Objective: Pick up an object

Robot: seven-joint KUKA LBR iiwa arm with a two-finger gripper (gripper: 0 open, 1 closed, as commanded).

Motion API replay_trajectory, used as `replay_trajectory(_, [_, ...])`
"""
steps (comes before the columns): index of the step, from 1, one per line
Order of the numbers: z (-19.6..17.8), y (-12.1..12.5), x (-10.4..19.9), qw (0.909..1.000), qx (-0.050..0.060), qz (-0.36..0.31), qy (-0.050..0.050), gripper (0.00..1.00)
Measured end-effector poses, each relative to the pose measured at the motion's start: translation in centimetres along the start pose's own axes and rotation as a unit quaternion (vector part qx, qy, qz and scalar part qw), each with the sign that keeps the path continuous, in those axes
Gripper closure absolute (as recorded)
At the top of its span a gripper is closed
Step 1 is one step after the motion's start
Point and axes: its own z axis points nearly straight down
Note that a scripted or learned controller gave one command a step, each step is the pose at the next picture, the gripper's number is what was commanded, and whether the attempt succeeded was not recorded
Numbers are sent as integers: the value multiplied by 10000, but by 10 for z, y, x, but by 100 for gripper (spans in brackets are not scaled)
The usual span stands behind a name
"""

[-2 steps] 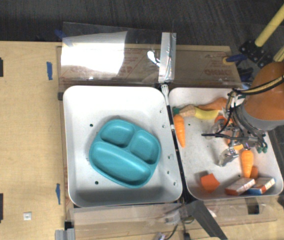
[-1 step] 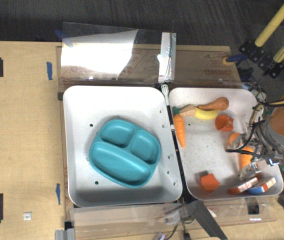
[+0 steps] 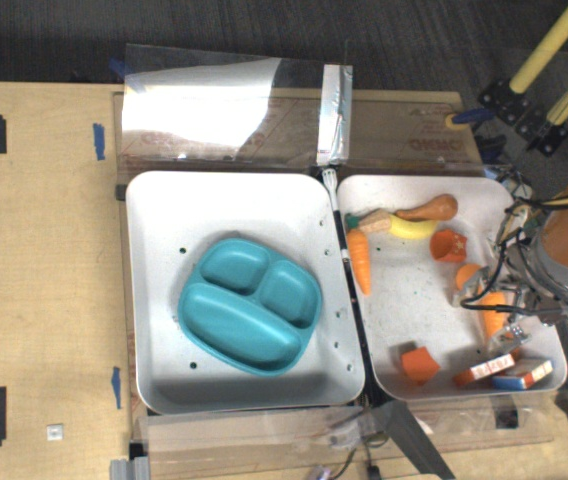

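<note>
Arm low over the right bin's 3 o'clock edge

Going down in size: the right bin [image 3: 404,288] holds the toys; the gripper [image 3: 509,323] hangs among cables, its state I cannot tell; an orange piece [image 3: 491,320] sits directly beneath it, long axis toward 6 o'clock.

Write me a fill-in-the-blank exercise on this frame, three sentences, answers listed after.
1. The teal divided plate lies in the ____ bin.
2. The carrot lies in the right bin against its ____ wall.
3. The orange block lies nearer the ____ edge of the right bin than the banana does.

Missing words: left; left; bottom
</note>
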Motion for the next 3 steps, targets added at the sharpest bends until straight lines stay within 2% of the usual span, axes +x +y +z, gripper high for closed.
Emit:
replay_trajectory(1, [0,5,-2,9976,6,-699,-9,0])
replay_trajectory(2, [0,-8,-2,9944,-11,-1054,-5,0])
replay_trajectory(3, [0,43,-61,9911,-7,-1334,-14,0])
